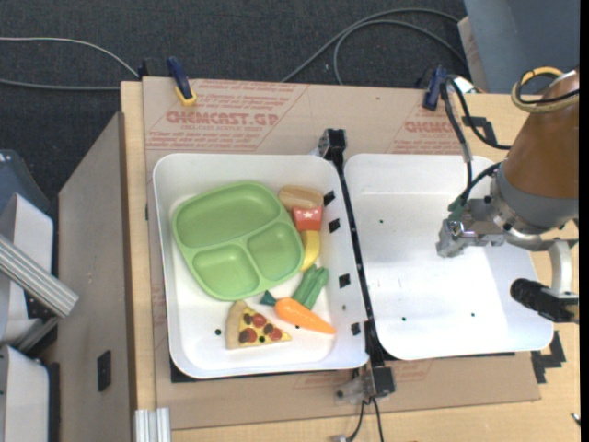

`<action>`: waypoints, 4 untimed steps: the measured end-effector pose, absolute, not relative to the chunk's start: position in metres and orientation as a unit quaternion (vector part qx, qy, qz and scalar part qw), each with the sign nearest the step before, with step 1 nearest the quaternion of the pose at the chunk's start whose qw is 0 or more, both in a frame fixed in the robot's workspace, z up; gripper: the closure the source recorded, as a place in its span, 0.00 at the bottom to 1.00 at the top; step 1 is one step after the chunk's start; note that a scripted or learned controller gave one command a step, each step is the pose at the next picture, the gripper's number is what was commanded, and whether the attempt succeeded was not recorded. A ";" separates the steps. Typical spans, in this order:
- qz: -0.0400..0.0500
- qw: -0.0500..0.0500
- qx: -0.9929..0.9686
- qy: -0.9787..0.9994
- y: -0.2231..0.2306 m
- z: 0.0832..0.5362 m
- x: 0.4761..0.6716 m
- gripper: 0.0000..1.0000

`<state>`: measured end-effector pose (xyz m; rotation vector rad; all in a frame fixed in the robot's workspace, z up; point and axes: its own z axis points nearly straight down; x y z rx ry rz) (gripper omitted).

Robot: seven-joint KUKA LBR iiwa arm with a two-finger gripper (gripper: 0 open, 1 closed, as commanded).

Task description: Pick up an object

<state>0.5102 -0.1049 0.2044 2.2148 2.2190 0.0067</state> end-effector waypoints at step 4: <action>0.001 0.000 0.705 0.709 0.047 0.254 0.569 1.00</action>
